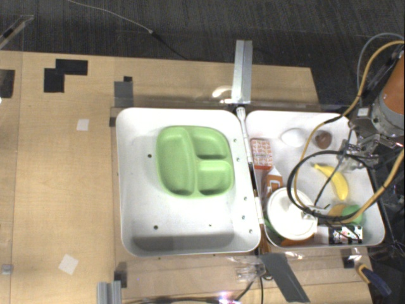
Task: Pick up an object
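Camera view: two shallow white plastic bins side by side on a light wooden bench [57,189]. Left bin [136,233], centre of frame, holds a light green divided plastic tray [193,160] with three compartments, lying flat toward the bin's upper middle. Right bin [373,223], right of frame, is cluttered: yellow banana [336,182] at centre right, small brown round object [323,139] near the upper edge, white oval piece [292,137] just left of it, red-and-white printed packet [261,153] against the left wall, round white lid-like container with orange rim [289,218] at lower left, dark patterned box [345,234] at lower right. Grey gripper [358,149] sits upper right of this bin, above the banana, cables looping below. Claw state: cannot tell, tips too cluttered.
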`<state>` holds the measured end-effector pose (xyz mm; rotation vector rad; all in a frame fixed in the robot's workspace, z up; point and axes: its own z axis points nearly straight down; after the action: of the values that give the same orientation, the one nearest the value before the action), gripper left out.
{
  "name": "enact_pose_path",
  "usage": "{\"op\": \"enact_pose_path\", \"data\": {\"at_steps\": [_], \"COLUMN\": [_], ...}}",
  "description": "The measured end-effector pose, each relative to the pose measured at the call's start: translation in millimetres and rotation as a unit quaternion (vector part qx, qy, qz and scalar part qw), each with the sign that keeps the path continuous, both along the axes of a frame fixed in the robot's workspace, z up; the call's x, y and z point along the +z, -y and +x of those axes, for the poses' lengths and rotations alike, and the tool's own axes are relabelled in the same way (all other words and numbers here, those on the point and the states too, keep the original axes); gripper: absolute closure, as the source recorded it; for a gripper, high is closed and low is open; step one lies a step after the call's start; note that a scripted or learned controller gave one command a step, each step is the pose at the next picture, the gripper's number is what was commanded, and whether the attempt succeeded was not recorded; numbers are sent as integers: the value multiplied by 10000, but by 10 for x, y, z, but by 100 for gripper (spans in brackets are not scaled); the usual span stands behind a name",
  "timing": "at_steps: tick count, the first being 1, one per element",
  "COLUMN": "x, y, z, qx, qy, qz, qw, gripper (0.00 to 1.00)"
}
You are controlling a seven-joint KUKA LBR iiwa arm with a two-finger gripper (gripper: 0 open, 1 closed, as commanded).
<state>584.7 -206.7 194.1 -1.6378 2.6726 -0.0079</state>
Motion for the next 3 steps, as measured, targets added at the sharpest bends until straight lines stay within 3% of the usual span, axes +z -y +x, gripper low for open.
{"op": "enact_pose_path", "data": {"at_steps": [1, 2, 3], "x": [2, -951, -1025], "y": [-14, -3, -165], "z": [7, -424, -179], "qx": [8, -390, -481], "qy": [5, 28, 49], "qz": [3, -8, -11], "qw": [10000, 9992, 9988], "gripper": [0, 0, 0]}}
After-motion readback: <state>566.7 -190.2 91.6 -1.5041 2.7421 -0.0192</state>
